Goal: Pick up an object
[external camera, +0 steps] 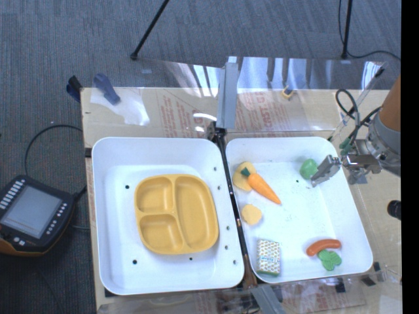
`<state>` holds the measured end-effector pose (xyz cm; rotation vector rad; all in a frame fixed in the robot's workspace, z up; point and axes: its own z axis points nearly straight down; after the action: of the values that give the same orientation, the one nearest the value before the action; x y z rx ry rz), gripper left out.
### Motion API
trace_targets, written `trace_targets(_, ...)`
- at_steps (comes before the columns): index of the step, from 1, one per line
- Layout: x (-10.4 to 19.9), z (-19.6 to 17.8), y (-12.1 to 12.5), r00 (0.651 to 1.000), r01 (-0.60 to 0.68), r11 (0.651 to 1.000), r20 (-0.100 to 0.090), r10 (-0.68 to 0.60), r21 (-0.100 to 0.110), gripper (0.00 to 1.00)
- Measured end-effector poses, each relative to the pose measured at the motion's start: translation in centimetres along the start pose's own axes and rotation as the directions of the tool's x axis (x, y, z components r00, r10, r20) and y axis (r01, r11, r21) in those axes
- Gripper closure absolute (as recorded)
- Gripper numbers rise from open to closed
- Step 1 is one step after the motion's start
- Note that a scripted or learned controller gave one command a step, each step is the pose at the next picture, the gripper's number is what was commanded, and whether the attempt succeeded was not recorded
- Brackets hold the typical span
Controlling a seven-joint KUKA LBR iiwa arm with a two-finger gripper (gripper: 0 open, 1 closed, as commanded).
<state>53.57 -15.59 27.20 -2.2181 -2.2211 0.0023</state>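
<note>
My tool [325,170], fingers indistinct, state unclear, beside small round green plastic toy [308,169]: I judge it light, rigid, slippery; grip across its middle.

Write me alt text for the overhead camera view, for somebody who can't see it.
A grey robot arm reaches in from the right, its gripper low over the right white bin beside a green object. That bin also holds a toy carrot, sausage and a small packet. The left bin holds a yellow divided plate.
</note>
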Motion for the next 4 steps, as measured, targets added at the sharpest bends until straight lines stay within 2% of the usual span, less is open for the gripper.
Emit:
trace_targets(1, 4.2, 11.5, 5.1, 0.998, -0.066, 0.998, -0.002, 0.066, 0.014, 0.00)
trace_targets(2, 5.4, 18.7, 7.0, 0.998, -0.069, 0.998, -0.001, 0.069, 0.005, 0.00)
trace_targets(3, 5.3, 17.7, 7.1, 0.997, -0.073, 0.997, -0.002, 0.073, 0.005, 1.00)
trace_targets(4, 7.6, 16.9, 10.9, 1.000, -0.007, 1.000, -0.001, 0.007, -0.001, 1.00)
